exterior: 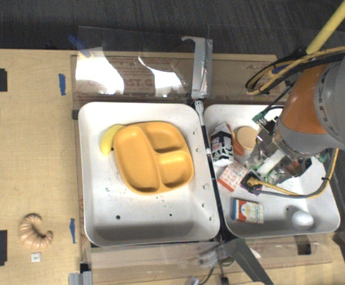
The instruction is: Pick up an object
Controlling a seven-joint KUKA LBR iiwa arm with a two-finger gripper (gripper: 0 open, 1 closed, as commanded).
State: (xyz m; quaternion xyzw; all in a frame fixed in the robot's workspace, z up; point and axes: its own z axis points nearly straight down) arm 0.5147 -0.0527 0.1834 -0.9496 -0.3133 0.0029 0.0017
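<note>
Under arm (315,111), end effector (256,166) obscured, right bin (329,215)

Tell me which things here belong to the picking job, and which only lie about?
Job:
tool
red-and-white packet
small box
tan cup
silver ball

Lying about:
orange divided tray
yellow banana
croissant-shaped toy
</note>
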